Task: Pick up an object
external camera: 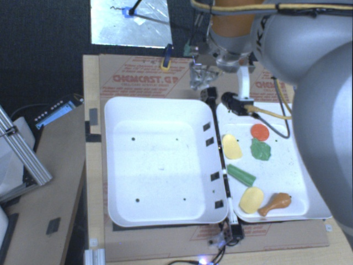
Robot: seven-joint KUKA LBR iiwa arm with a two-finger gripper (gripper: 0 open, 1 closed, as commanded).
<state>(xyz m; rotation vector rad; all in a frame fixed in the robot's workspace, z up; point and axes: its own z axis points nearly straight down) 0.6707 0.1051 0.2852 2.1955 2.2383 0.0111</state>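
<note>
Above the bench: grey arm [309,65] reaching in from right, gripper [201,77] over the far rim between bins, grip state indeterminable. Left bin [160,159] beside right bin [287,148] holding green piece [261,149], yellow pieces [231,147], drumstick [274,202], red piece [260,131].

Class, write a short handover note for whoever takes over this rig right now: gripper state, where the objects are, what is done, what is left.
Gripper: raised above the far edge of the bins, nothing seen between its fingers; open or shut unclear.
Right white bin holds: red round piece, dark green leafy piece, pale yellow oval piece, light green stick-shaped piece, yellow rounded piece, brown drumstick-shaped piece.
Done: no object picked.
Left: descend into the right bin, grasp one piece, lift.
</note>
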